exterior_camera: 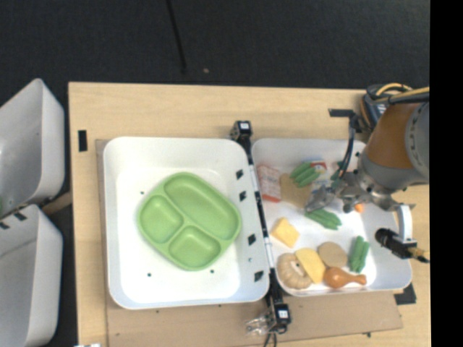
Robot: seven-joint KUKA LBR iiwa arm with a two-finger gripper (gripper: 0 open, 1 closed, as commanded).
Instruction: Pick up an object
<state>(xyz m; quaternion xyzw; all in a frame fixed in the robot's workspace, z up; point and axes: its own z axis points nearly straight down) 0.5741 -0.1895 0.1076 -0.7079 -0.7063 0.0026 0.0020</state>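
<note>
The right bin (383, 273) holds several toy foods. My gripper (319, 198) hangs low over the bin's middle, reaching in from the right under the orange band (391, 137). A green bean pod (325, 220) lies just below it, and another green pod (307, 173) lies just above it. Nothing is visibly held. Toward the near rim lie a yellow cheese wedge (285, 232), a ring-shaped bagel (294, 271), a yellow slice (312, 264), a tan cookie (333, 253), a brown drumstick (343, 277) and a third green pod (358, 253).
A green divided plate (189, 220) lies in the left bin (123, 273). A red and white packet (269, 183) rests against the right bin's left wall. The divider between the bins carries black clips (255, 215). White boxes (22, 150) stand beyond the bench's left edge.
</note>
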